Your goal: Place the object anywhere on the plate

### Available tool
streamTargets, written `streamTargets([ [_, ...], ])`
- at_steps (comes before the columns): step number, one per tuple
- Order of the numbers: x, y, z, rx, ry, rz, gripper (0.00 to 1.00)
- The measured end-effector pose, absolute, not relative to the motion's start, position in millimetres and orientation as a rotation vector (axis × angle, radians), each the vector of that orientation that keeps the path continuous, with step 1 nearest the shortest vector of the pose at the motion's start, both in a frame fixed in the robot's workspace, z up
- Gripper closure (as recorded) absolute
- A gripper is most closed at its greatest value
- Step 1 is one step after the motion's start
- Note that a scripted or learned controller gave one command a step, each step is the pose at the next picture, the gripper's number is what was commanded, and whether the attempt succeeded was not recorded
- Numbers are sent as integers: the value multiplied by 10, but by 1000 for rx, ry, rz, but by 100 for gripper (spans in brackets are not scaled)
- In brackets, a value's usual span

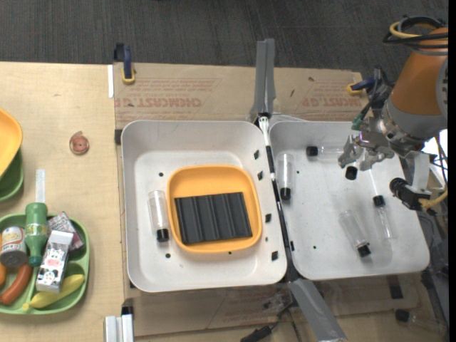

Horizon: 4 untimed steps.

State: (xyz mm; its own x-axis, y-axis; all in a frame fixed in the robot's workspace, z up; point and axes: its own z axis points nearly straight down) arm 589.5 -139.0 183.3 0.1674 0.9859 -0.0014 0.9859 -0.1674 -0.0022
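Note:
An orange plate [214, 179] lies in the left bin [139, 162] with a black ridged slab [214, 217] resting on it. A clear vial with a black cap [157, 216] lies just left of the plate. In the right bin [320, 219] lie several more clear capped vials, one along the left wall [283, 177], one at the back [320, 150] and two at the front right [354, 230]. My gripper [358, 157] hovers over the right bin's back right part. A small black cap-like piece [350, 172] shows just under it, and I cannot make out what it is.
On the wooden bench to the left sit a green tray of toy food [43, 262], a yellow bowl [7, 144] and a small pink disc [79, 143]. A metal divider [265, 77] runs between the bins. Cables hang by the arm at the right.

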Motion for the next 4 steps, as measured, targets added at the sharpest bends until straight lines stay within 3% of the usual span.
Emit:
streamTargets([
  [2,6587,-1152,1945,-2135,-2306,3,100],
  [4,6591,-962,1982,-1716,-2632,2,100],
])
